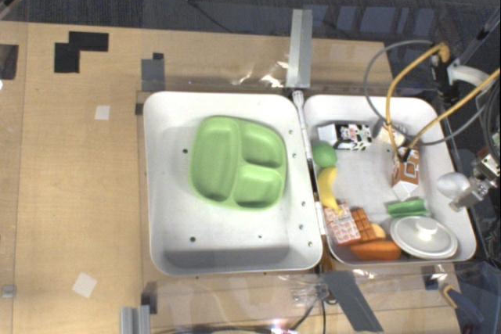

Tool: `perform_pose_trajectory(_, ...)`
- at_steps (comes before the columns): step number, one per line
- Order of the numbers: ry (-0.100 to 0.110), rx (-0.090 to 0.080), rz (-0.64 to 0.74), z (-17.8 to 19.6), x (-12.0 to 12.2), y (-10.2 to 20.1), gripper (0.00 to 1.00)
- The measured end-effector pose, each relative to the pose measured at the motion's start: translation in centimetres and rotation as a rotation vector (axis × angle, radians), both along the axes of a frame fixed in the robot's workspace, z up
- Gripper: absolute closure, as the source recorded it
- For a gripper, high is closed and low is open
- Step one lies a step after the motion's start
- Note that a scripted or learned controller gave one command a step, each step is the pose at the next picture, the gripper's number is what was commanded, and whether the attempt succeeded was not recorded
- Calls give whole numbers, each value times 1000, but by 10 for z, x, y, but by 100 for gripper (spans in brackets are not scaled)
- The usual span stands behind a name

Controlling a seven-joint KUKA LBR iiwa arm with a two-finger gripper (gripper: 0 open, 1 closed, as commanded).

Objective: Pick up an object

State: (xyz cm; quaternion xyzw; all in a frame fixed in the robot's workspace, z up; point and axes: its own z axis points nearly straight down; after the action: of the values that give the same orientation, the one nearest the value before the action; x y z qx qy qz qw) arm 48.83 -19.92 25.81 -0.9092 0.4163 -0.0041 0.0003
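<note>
You cannot tell how the pincer (475,185) stands at the right bin (376,107) — so aim for the green stick (407,207), lying apart from the crowded toys.

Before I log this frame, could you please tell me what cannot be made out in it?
- Gripper: at the camera view's right edge, partly cut off; open or shut cannot be told.
- Small black-and-white item in the right bin: too small to identify.
- Items along the right bin's left wall, by the banana: packed together, outlines unclear.
</note>
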Motion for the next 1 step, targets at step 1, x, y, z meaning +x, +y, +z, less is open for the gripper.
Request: perform_pose_trajectory(1,3,4,154,12,75,4,100)
